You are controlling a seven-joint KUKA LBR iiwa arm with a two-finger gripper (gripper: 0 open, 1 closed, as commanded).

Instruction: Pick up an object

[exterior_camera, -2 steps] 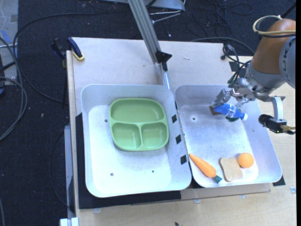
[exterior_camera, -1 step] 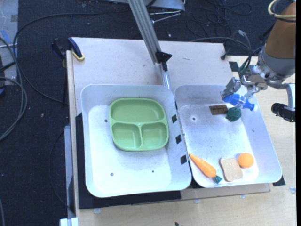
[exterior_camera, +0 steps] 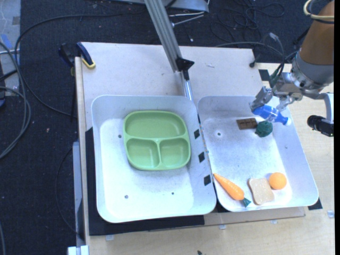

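My gripper (exterior_camera: 272, 108) hangs over the far part of the right bin (exterior_camera: 297, 158), with its fingers closed on a small blue object (exterior_camera: 276, 115). Just below it a dark green lump (exterior_camera: 264, 128) lies on the bin floor, and a brown block (exterior_camera: 246, 124) sits to its left. At the near end of the same bin lie an orange carrot (exterior_camera: 229, 185), a tan slice of bread (exterior_camera: 261, 190) and an orange ball (exterior_camera: 277, 181).
The left bin (exterior_camera: 106, 158) holds a green divided plate (exterior_camera: 157, 139). A slanted metal pole (exterior_camera: 166, 28) rises from the bench behind the bins. Cables run over the dark floor around the bench.
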